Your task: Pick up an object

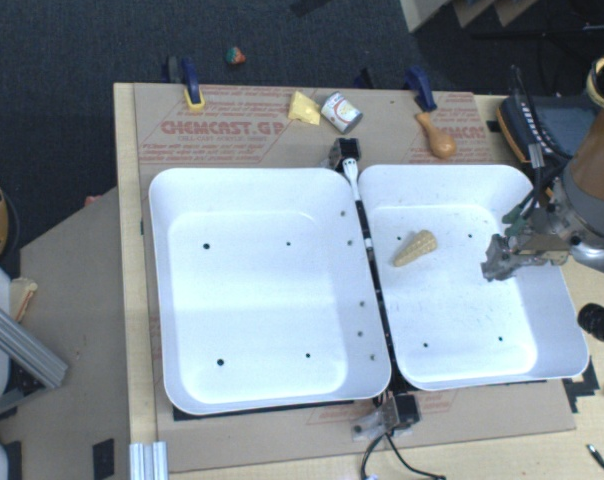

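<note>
A tan cone-shaped object lies in the right bin, near its left wall and toward the back. My gripper hangs over the right side of the same bin, a short way to the right of the cone and apart from it. Nothing shows between its dark fingertips. The arm comes in from the right edge of the view above it.
The left bin sits beside the right one, with a black divider strip between them. On the board behind the bins lie a yellow wedge, a small white box and an orange-tan pear-like piece. Blue clamps hold the board's back edge.
</note>
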`<state>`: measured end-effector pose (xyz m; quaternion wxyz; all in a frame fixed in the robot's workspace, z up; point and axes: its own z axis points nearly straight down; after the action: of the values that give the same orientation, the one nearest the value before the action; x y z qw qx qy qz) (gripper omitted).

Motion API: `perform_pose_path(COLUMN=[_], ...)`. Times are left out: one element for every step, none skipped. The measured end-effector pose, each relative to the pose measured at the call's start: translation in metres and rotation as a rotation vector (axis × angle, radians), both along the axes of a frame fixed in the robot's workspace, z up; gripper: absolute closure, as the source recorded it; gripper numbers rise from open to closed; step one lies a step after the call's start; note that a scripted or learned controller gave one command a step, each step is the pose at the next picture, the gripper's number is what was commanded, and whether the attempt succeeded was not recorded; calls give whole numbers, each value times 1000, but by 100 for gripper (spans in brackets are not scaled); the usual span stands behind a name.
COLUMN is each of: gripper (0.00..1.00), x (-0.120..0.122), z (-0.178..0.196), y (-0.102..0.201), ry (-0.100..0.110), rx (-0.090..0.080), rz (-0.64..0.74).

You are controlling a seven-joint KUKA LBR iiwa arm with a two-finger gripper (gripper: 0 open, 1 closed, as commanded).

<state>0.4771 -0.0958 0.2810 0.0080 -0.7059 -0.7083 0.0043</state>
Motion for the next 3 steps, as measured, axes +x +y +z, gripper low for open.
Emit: perform_pose_path(gripper=[100, 100, 100], x=[2, 4, 1], z=[65, 106, -7], y=[-64, -113, -32], ry=[-25, -26, -5], rx=[-10, -12, 1], rz=[-8, -7, 4])
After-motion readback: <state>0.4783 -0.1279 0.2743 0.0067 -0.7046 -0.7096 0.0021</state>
